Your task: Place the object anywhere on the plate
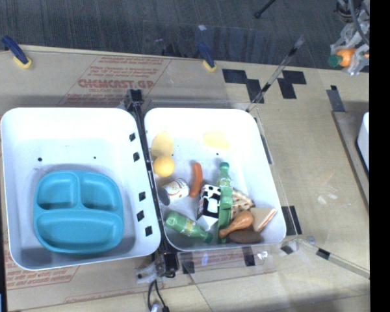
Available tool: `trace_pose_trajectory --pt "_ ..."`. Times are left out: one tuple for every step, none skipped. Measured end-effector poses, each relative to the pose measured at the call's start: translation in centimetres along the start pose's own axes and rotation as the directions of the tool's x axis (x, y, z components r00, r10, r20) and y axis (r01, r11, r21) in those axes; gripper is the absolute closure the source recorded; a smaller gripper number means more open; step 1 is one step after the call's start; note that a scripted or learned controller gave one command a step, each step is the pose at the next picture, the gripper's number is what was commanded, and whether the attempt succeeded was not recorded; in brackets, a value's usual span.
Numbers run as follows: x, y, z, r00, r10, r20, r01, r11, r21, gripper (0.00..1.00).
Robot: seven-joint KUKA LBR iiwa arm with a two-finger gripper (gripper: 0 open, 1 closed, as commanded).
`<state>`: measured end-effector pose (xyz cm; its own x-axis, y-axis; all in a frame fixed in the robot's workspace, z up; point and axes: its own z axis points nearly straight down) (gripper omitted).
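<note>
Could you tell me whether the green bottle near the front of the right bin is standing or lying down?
Lying down: the green bottle rests lengthwise on the bin floor.

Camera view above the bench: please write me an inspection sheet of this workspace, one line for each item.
Surface: bench covered with tan board; two white bins side by side, left bin and right bin.
Job's things: blue plate with three compartments lies in the left bin, nothing on it; the objects to pick lie in the right bin.
Clutter: right bin holds two yellow balls, a red sausage, green bottles, a chicken drumstick, a black and white box and more, piled toward the near corner.
Pincer: arm parts at the top right corner; pincer state cannot be told.
Cables: one cable at the bottom edge.
Surroundings: blue clamps on the far edge; dark floor behind.
</note>
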<state>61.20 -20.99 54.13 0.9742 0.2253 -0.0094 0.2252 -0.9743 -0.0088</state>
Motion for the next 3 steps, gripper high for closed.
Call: trace_pose_trajectory --pt "1.2 -4.5 0.2 0.999 -0.054 0.000 0.054 0.999 -0.001 1.00" --pt "0.5 0.2 6.4 1.000 0.019 0.005 -0.019 1.000 -0.002 1.00" --pt "3.6 0.7 2.1 1.000 0.000 -0.002 0.000 1.000 -0.007 1.00"
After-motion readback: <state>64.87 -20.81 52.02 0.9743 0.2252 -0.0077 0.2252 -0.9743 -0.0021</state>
